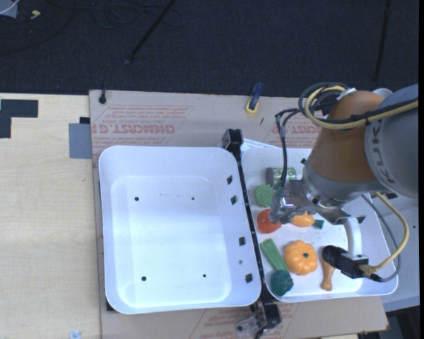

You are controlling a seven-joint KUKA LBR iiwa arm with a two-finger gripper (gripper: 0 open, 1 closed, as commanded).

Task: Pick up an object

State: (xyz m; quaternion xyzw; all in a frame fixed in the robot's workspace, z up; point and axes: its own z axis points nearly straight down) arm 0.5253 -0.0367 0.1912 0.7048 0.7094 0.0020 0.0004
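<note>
The right bin (381, 277) holds several toys: a spiky green piece (263, 194), a red tomato-like piece (266, 224), a small orange piece (303, 220), an orange pumpkin (301, 257), a light green stick (271, 251), a dark green lump (281, 282), a brown drumstick shape (328, 274) and a green-and-grey can (281, 174). My gripper (278, 208) hangs low over the bin's left part. It sits just above the red piece, between the spiky green piece and the small orange one. The arm's wrist hides the bin's middle.
The left white bin (113, 189) lies beside the right one, with black clips (240, 241) along the shared rim. A black cable plug (343, 260) and looping cables trail from the arm over the right bin. A yellow-and-blue clamp (254, 100) sits on the board behind.
</note>
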